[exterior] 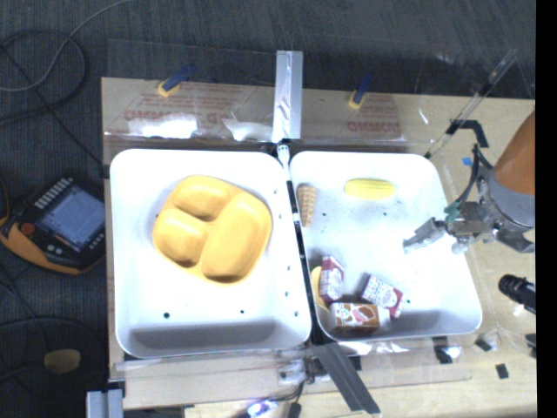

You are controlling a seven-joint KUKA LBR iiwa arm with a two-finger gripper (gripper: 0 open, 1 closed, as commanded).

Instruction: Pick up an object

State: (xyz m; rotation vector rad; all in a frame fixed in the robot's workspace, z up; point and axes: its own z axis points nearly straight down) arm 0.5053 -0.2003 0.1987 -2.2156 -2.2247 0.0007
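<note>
Tool (421,236) over bare floor near right bin (435,171) rim.

The two shallow white plastic bins (130,233) are showing plain white. The large lumpy yellow bread-shaped toy (211,226) is glowing golden yellow. The small yellow corn cob (369,188) is showing paler yellow. The tan ridged cone (306,200) is showing light brown. The small red-and-white printed packets (357,307) are showing brown patches.

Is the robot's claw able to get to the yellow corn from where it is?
Probably yes. The claw hangs over the right bin, and bare white floor lies between it and the yellow corn.
</note>
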